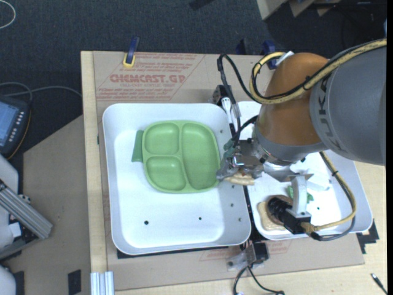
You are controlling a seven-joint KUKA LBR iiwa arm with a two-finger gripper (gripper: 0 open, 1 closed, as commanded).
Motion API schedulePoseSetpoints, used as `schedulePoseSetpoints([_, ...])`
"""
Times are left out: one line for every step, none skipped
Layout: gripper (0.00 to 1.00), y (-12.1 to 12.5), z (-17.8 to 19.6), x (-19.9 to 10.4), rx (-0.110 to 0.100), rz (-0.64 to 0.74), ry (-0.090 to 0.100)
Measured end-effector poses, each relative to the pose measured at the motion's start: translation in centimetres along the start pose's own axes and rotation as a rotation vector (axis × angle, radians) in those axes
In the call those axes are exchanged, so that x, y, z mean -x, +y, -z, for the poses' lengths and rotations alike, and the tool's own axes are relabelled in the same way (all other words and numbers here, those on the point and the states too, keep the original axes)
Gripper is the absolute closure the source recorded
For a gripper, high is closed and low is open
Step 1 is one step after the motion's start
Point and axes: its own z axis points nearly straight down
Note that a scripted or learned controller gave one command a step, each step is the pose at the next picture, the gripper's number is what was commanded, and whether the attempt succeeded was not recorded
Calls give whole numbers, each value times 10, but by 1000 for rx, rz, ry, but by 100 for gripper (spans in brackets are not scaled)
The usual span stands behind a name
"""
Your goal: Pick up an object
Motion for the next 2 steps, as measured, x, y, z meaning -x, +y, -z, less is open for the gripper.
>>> schedulePoseSetpoints([100,-3,20,1,8,-2,-1])
schedulePoseSetpoints([100,7,6,-8,4,-2,-2])
